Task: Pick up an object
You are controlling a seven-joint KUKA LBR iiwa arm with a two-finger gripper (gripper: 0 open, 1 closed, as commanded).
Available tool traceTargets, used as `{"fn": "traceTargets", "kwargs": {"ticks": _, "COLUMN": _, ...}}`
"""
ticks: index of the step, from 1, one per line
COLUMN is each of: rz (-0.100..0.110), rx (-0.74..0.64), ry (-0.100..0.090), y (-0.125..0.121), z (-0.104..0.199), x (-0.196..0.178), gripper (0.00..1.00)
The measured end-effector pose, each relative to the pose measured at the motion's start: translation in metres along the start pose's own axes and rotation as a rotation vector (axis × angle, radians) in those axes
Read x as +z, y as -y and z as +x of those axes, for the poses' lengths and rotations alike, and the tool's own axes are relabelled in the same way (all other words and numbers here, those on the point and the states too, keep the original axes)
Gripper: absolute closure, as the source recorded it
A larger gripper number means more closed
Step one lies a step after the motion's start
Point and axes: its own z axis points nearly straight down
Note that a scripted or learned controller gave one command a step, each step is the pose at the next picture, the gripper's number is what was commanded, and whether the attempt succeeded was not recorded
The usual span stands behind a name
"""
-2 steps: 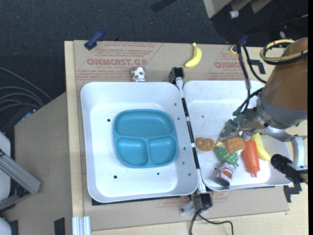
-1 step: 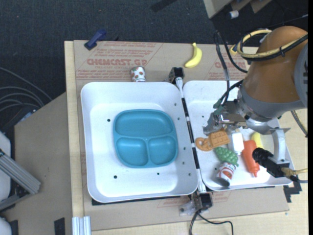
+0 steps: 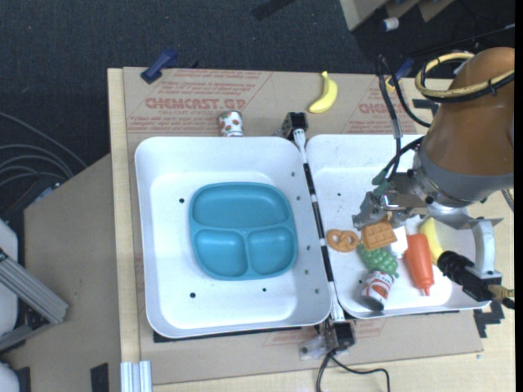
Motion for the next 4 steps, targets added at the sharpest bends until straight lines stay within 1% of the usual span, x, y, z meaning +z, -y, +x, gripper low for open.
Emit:
{"fn": "traceTargets", "kwargs": {"ticks": 1, "rz": -0.001, "rx": 0.000, "ry": 0.001, "y": 0.000, "z": -0.013, "x": 0.000, "gripper": 1.00}}
{"fn": "traceTargets", "kwargs": {"ticks": 2, "rz": -0.002, "rx": 0.000, "ry": 0.001, "y": -0.008, "z": -0.026, "x": 0.002, "gripper": 1.00}}
{"fn": "traceTargets", "kwargs": {"ticks": 3, "rz": -0.002, "rx": -0.001, "ry": 0.001, "y": -0.027, "z": -0.035, "x": 0.004, "gripper": 1.00}}
{"fn": "traceTargets", "kwargs": {"ticks": 4, "rz": 0.002, "rx": -0.001, "ry": -0.001, "y": 0.000, "z": -0.025, "x": 0.002, "gripper": 1.00}}
